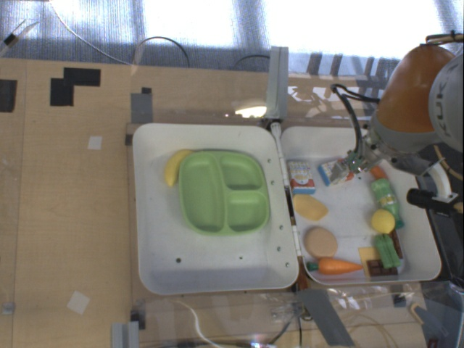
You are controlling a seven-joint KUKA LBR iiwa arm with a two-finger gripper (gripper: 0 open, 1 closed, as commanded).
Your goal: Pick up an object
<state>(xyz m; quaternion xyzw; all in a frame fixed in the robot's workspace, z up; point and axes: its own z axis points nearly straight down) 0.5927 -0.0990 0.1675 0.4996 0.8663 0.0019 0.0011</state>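
The right bin [362, 140] holds several toy foods. Among them are a small white carton [302, 176], a pale yellow oval [310, 208], a tan egg shape [320, 241], a carrot [339, 267], a green bottle [384, 198] and a yellow ball [383, 221]. My gripper [355, 162] reaches in from the right, below the orange band [413, 93]. Its tip sits low over the bin's back part, right beside a small blue-and-white packet [334, 171]. Whether it touches the packet is unclear.
The left bin [156, 252] carries a green divided plate [223, 192] with a banana [174, 167] at its left edge. A yellow block [368, 254], a green brick [388, 246] and a brown piece [380, 268] crowd the right bin's front corner. A ridge [285, 194] divides the bins.
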